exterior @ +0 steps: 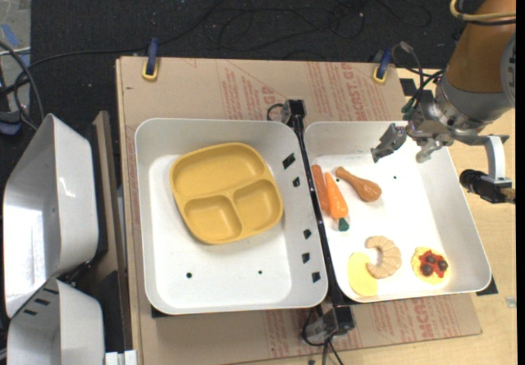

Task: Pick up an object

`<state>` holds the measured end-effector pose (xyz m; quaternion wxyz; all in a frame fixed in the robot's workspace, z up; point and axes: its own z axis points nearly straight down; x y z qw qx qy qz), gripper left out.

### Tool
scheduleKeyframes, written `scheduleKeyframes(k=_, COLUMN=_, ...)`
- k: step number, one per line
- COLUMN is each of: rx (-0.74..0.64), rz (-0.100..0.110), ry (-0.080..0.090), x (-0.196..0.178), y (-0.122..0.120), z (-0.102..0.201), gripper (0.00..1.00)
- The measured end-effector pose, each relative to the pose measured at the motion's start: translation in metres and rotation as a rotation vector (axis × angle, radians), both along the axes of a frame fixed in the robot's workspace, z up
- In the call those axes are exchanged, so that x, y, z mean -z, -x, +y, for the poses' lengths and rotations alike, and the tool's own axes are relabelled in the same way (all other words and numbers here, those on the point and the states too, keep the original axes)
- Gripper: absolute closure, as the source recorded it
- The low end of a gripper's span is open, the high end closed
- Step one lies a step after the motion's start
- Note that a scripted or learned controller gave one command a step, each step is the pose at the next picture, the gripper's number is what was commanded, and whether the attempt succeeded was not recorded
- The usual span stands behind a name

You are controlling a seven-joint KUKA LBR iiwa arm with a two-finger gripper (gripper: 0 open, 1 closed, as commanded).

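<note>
Obs 1: While the arm hangs over the far right corner of the right bin (459,216), I log the step as approach, not grasp. Claw (408,143) spread wide, two dark fingers apart, nothing between them.

Obs 2: Agreed. Claw sits above the bin floor near its back wall, clear of every item. What's on offer?

Obs 1: All candidates lie in the right bin. Carrot (333,195) along the left wall, just beside a second orange stick. Drumstick (359,184) lies slantwise just right of the carrot, nearest the claw. Croissant-like piece (384,256) toward the front, overlapping a pale yellow disc (361,276). Small tart with red berries (431,265) at front right, apart from the rest.

Obs 2: Left bin?

Obs 1: Yellow divided plate (225,191), nothing on it. Both bins rest on the cardboard-covered surface (213,76).

Obs 2: Next move, your read?

Obs 1: Judgement only: the drumstick is the closest pick. Claw would need to travel toward the front-left, turn so the fingers straddle the narrow handle across its length, then descend to the floor before closing.

Obs 2: Risk?

Obs 1: Carrot close by; a sloppy descent could nudge it. Rounded toy may slip from the pads.
</note>
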<state>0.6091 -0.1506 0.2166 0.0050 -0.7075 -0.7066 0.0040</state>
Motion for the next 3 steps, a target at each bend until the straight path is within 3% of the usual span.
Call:
scheduleKeyframes(k=1, rx=-0.003, rz=-0.012, ry=0.002, x=-0.007, y=-0.003, z=0.0, gripper=0.0)
scheduleKeyframes(k=3, rx=0.0, rz=-0.007, ry=0.001, x=0.119, y=-0.003, z=-0.006, gripper=0.0)
